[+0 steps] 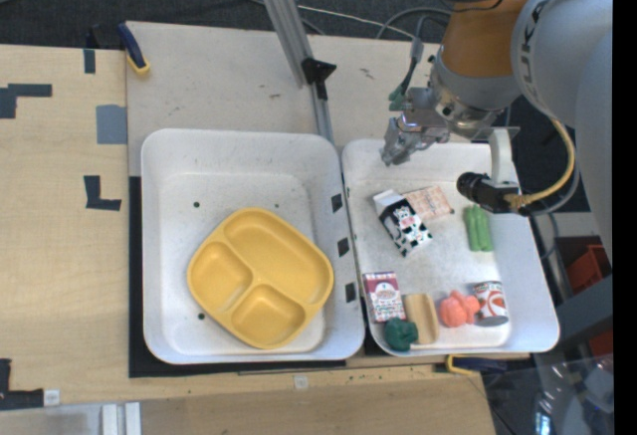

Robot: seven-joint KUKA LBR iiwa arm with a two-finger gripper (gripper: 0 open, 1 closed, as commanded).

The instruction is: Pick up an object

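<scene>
A: Report the left bin (pixel 159 224).
B: It holds one yellow tray (pixel 261 276) with three compartments, lying flat, toward the front right of the bin floor.

A: Report the right bin (pixel 532 319).
B: Front row, left to right: a small red carton (pixel 382 296); a green lump (pixel 401 333) just in front of it; a tan block (pixel 422 316) touching the lump; an orange-pink toy (pixel 458 310); a red and white can (pixel 490 303) on its side against the toy. Farther back, mid-bin: a black and white carton (pixel 403 222) lying tilted, a pink packet (pixel 432 201) just behind it, and a green stick (pixel 479 228) to the right, lengthwise.

A: Gripper position?
B: The gripper (pixel 396 150) hangs over the rear left corner of the right bin, near the bin wall, well apart from the front row and behind the black and white carton.

A: Gripper state?
B: The fingertips stand close together, with no clear gap visible. Nothing is seen between them. All objects rest on the bin floor.
</scene>
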